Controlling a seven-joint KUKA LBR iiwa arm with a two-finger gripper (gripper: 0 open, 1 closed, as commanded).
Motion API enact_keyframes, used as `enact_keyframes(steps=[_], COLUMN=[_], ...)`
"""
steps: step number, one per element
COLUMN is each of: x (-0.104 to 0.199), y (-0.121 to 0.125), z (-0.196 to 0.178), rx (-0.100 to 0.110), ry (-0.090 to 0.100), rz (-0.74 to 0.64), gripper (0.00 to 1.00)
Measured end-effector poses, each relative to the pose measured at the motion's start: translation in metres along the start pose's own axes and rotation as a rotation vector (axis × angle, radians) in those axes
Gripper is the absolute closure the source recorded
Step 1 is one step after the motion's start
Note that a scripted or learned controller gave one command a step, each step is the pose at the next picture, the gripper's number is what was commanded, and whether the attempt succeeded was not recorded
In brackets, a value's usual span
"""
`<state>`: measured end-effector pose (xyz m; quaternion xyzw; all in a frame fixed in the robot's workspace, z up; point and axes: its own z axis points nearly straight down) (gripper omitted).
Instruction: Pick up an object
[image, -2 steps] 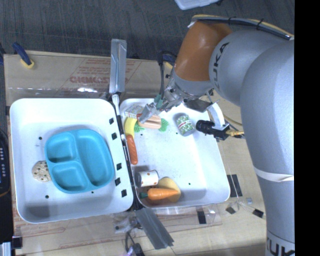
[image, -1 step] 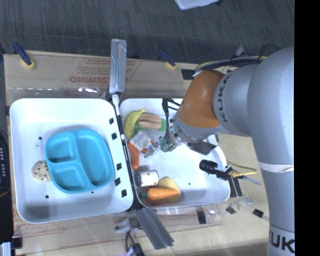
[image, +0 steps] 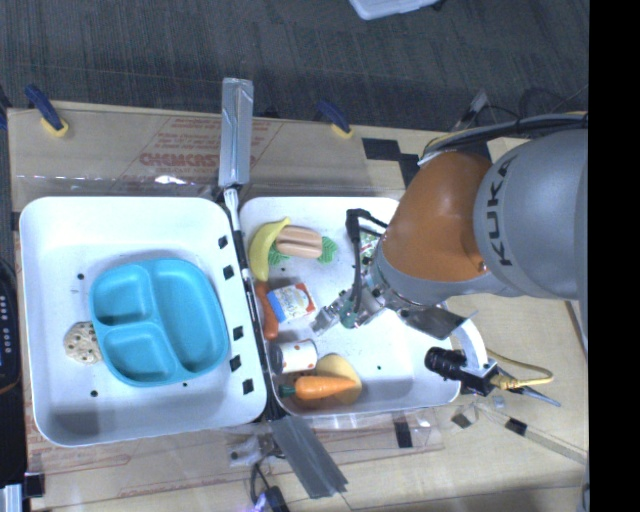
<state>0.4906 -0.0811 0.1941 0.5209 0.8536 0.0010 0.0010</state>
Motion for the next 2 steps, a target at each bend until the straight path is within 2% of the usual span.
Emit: enact_keyframes(steps=[1,2], x=[-0.051,-0.073], y=[0.046,0.050], z=[0.090,0.092], rx=[-0.006,-0.015], ry=[-0.006,0.000], rz=[0.097,0.569], gripper=[1.00,1.00])
